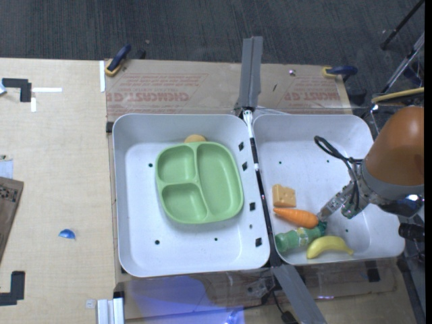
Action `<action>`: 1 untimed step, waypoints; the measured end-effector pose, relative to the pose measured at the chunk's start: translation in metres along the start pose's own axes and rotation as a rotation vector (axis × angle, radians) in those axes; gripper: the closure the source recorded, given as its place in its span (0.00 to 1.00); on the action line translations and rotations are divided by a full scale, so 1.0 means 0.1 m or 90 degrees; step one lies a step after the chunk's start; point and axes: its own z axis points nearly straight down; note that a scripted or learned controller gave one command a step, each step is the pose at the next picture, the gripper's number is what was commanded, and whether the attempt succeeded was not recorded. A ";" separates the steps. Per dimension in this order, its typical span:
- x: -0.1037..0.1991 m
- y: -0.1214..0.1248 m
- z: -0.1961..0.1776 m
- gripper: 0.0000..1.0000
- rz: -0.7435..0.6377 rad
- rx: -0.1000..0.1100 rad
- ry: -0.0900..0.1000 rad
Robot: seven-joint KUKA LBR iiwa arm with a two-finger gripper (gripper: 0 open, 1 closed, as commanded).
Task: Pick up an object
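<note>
The gripper (332, 211) is seen low in the right bin (297, 137), at about four o'clock from that bin's centre, reaching in from the right beneath the arm's orange band (403, 147). Whether the gripper is released or clenched cannot be told from this slanted view, and nothing is seen clamped in it. Just at its nine o'clock side a toy carrot (297, 216) is laid, tip pointing toward the gripper and very near it; contact cannot be judged. A yellow cheese wedge (284, 196) is placed at twelve o'clock of the carrot, just beside it. A green bottle (295, 237) lies at six o'clock of the carrot, and a banana (329, 247) is set beside the bottle at its three o'clock. In the left bin (131, 201) a green divided plate (200, 181) is held, with a small orange object (195, 139) partly hidden at the plate's twelve o'clock edge.
</note>
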 end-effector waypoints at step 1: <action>0.15 0.37 0.01 1.00 0.178 0.000 0.000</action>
